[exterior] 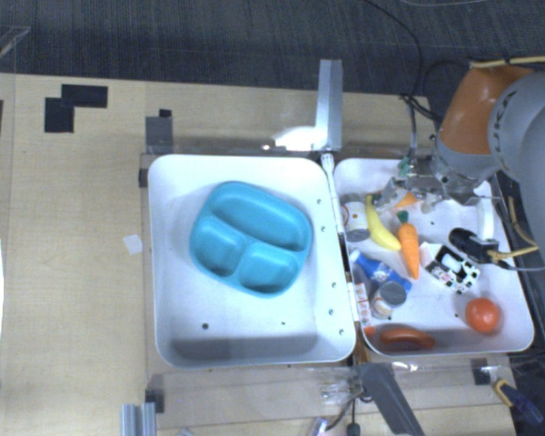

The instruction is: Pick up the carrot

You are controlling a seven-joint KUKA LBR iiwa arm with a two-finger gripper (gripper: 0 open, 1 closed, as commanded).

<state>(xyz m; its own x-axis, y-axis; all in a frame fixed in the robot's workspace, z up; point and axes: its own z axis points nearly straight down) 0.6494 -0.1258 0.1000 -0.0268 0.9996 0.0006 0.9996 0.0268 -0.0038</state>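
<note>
tool [416,192] at the end of the grey arm [527,125] hangs low over the far part of the right bin [513,325], reaching in from the counter's right edge, with the orange band [472,107] showing above the wrist. whether it is wide, narrow or gripping anything cannot be told; the metal parts at its tip blur together against the white bin. its tip sits just beyond the top of the carrot [408,248] and near the upper end of the banana [379,228].

carrot lies in the right bin, toward the bin's left half and a little past its middle, thick end pointing to the far edge and thin end pointing to the near edge. the banana lies just beside it on the left, close enough that they may be touching. a blue and white can [381,280] rests nearer the front, against the wall between the bins. a black and white object [456,263] lies to the right of the carrot, and a tomato [482,315] sits near the bin's near right corner. a dark red item [404,337] lies along the near wall.

left bin [177,334] holds a blue divided plate [251,237], set around its middle. both bins sit side by side on the tan counter [64,271].
</note>
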